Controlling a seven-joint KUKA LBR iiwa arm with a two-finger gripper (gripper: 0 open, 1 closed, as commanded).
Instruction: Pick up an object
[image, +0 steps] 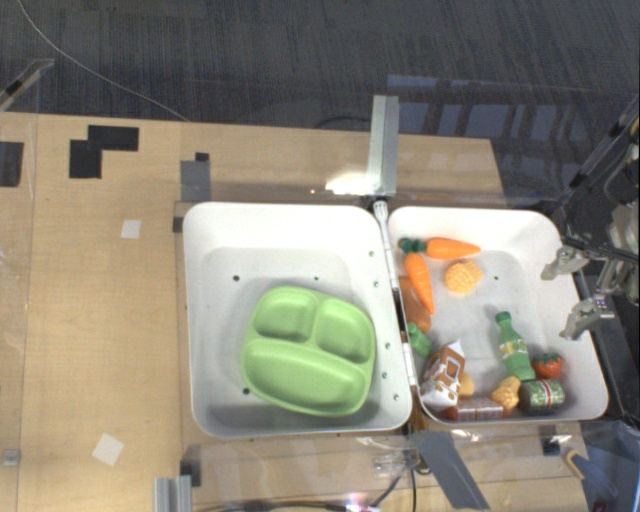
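I see a pale wood-grain desk (90, 330) with a matt finish — both bins (200, 300) look smooth white plastic, the green divided plate (310, 350) glossy plastic, the toy carrots (450, 247) shiny — the tool (578, 290) bare metal.

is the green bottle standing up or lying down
Lying down. The green bottle lies flat on the floor of the right bin, its whole side showing, cap pointing toward the far rim.

The right bin (520, 232) holds toy food: two carrots (447, 247) (419, 283), a yellow corn piece (462, 277), a green bottle (513, 346) lying tilted, a tomato (548, 366), a carton (447, 370) and a can (542, 396).
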